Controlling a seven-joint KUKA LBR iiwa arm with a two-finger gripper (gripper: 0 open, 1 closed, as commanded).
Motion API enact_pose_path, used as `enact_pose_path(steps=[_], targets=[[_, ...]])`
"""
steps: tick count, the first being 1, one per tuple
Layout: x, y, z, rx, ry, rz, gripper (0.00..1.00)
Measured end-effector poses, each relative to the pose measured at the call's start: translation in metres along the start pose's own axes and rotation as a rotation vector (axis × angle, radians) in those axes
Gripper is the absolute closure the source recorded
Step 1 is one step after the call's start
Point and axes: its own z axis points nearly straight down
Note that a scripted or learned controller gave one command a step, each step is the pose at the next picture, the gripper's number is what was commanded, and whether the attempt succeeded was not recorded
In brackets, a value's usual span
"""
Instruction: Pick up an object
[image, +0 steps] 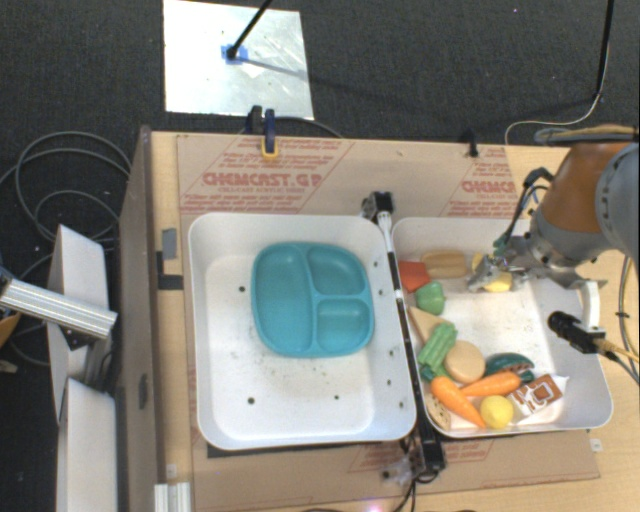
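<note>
a: what lies on the tabletop (330, 165)?
b: left bin (220, 400) holds a teal divided plate (311, 300). right bin (590, 395) holds toy food.
a: and the jaws (497, 272)?
b: low at the right bin's far edge, over a small yellow piece (498, 285). spread or pressed together, i cannot tell.

fixed overhead camera, slanted down on bench (330, 165); both bins (215, 330) in frame

Smooth glossy teal plastic tray (312, 300), matt white plastic bins (215, 330) — brown printed cardboard (300, 175) beneath, crinkled shiny foil sheet (240, 62)
</note>
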Motion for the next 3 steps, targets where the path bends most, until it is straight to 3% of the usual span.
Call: enact_pose_path(steps=[1,2,3], targets=[[0.083,0.013,0.013,0.014,-0.008,-0.003,1.00],[0.150,-0.015,-0.095,-0.002,0.004,-0.006,1.00],[0.098,0.000,-0.089,0.003,-0.001,0.006,1.00]])
